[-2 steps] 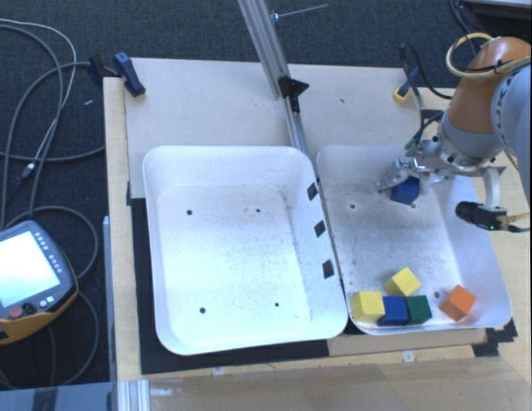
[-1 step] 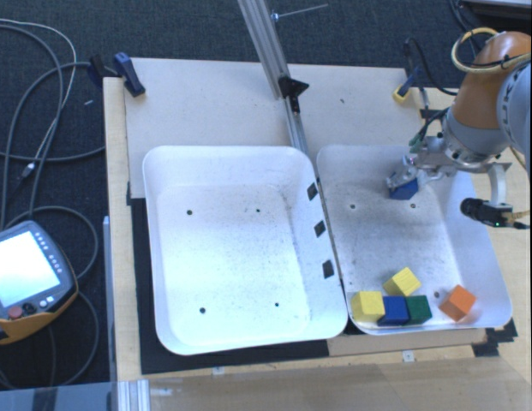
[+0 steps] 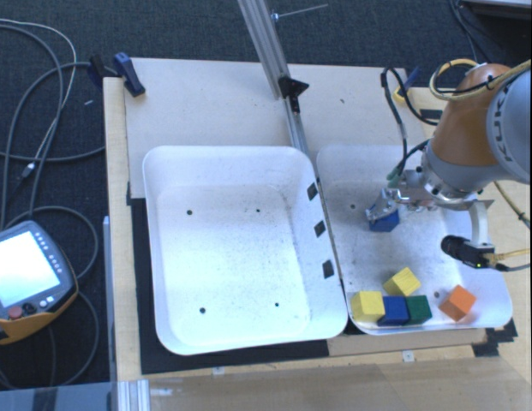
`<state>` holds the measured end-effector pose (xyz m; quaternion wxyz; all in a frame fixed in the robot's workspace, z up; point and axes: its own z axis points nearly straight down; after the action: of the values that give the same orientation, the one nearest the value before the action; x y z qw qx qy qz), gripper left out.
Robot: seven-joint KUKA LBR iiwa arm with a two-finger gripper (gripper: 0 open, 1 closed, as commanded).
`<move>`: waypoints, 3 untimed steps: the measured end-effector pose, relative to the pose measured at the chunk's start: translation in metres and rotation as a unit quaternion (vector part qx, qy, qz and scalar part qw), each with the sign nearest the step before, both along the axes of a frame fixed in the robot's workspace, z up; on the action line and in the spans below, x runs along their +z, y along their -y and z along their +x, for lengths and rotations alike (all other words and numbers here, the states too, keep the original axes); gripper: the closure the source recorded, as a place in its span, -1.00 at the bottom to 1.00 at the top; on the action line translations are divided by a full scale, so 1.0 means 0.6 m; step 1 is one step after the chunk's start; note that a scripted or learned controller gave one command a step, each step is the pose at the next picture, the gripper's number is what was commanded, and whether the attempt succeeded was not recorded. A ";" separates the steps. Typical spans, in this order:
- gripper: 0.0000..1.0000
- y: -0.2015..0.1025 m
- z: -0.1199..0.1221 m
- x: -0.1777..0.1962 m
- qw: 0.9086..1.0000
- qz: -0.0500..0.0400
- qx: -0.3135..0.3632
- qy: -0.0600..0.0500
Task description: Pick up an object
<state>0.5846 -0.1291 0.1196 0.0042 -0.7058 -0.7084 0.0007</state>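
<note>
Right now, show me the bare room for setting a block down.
The left bin has a bare floor. The right bin is crowded along its near edge: yellow blocks, blue block, green block, orange block. The gripper sits mid-bin with a blue block.

blue block (image 3: 384, 221) between fingers (image 3: 387, 202), tilted, raised over right bin (image 3: 351, 169).

Two shallow white bins sit side by side on the bench. The arm (image 3: 475, 135) reaches in from the right over the right bin (image 3: 351, 178), and its gripper (image 3: 387, 208) has a small blue block (image 3: 384, 221) between its fingers. Near the front rim of that bin lie two yellow blocks (image 3: 403, 281) (image 3: 367, 305), another blue block (image 3: 394, 310), a green block (image 3: 417, 308) and an orange block (image 3: 459, 302), the orange one slightly apart from the rest. The left bin (image 3: 163, 178) lies beside it
</note>
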 end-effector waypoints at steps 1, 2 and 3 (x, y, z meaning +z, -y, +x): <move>1.00 -0.074 -0.135 -0.032 1.000 -0.001 -0.002 0.003; 1.00 -0.170 -0.028 0.141 1.000 -0.002 0.002 0.009; 1.00 -0.113 -0.011 0.133 1.000 -0.003 -0.003 0.004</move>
<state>0.5781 -0.0614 0.1994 -0.0006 -0.7077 -0.7065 0.0001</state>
